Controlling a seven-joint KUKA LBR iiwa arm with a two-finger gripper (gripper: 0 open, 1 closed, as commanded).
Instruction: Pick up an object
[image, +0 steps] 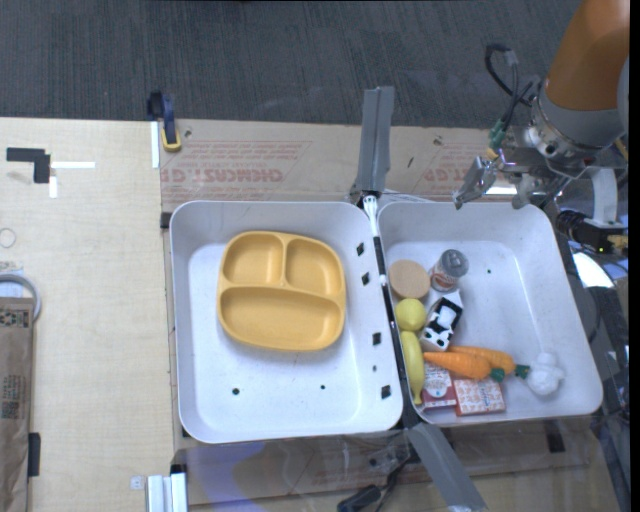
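1. One worktop of pale wood carries two white bins side by side, with a strip of cardboard along their far edge.
2. One arm, grey with an orange band, reaches in at the upper right; its tool hangs above the far rim of the right bin, with its two fingers spread and nothing between them.
3. The left bin holds one thing: a yellow plate with three compartments, lying flat toward the bin's far half.
4. The right bin holds the loose things, crowded into its left and near parts, well apart from the tool.
5. One flat card packet, red and white, lies at the near edge.
6. One orange carrot lies across the packet's far side, green top pointing right.
7. One banana lies along the left wall, and one lemon sits just beyond it.
8. One tan round disc lies beyond the lemon.
9. One black-and-white cow toy sits beside the lemon.
10. One small jar with a grey lid stands beside the disc.
11. One white fluffy ball sits near the carrot's top.
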